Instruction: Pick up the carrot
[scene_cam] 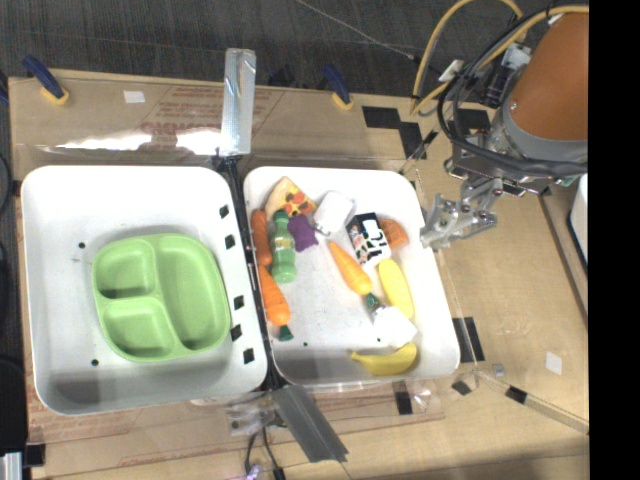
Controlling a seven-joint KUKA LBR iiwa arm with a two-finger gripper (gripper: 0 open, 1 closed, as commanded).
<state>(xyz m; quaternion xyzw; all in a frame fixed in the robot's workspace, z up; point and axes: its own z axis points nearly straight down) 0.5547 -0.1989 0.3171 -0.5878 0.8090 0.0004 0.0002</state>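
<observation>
carrot (350,268) | lies in the right bin (432,298), left of and just below the claw (452,220) | claw outside the bin's rim, grips nothing, opening unclear | step: approach | next: move left, descend over carrot

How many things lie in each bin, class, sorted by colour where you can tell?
Right bin:
Orange (carrots, other): 4
Yellow (banana, lemon-like piece): 2
Green bottle: 1
Purple piece: 1
White or black-and-white items: 3
Pizza slice: 1
Left bin:
Green divided plate: 1
Total: 13, roughly; some overlap.
</observation>
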